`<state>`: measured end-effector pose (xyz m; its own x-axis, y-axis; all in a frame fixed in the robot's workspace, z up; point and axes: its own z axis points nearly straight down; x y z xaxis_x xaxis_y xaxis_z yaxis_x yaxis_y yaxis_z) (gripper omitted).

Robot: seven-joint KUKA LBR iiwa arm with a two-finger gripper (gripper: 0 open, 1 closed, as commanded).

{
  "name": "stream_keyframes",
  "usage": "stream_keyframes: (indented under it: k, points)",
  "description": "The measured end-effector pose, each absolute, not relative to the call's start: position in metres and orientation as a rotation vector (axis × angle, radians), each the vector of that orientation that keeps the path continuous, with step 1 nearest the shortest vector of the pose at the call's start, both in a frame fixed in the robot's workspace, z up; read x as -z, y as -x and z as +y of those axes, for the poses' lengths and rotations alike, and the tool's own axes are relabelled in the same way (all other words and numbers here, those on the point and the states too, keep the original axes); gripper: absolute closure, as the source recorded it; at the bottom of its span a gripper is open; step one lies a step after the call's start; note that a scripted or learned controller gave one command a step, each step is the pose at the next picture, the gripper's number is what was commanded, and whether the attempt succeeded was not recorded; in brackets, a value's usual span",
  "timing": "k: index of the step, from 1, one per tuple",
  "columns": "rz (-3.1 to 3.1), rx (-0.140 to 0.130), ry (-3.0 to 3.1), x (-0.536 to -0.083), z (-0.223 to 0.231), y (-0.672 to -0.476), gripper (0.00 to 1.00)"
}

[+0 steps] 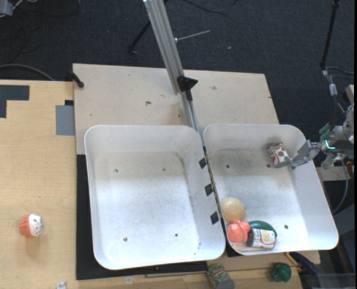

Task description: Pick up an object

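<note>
Near the right white bin's [322, 215] far right edge, the grey two-finger gripper [288, 161] is gripping a small red-and-white patterned box [278, 154] between nearly closed fingers.

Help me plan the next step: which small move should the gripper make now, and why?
Probably lift straight up a little. The gripper sits at the small red-and-white object near the right bin's far right wall; a short raise would show whether it holds.

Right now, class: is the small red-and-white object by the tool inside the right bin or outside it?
Inside. The red-and-white object lies within the right bin, near its far right wall, beside the tool.
</note>
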<state>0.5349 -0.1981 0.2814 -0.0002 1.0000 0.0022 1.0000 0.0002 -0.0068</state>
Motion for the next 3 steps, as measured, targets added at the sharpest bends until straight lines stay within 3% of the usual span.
stream_keyframes:
  k: [1,3]
  points:
    - [-2.219,-0.002,2.220,-0.284,-0.198,-0.536,0.00]
    - [-2.216,-0.006,2.218,-0.191,-0.195,-0.534,0.00]
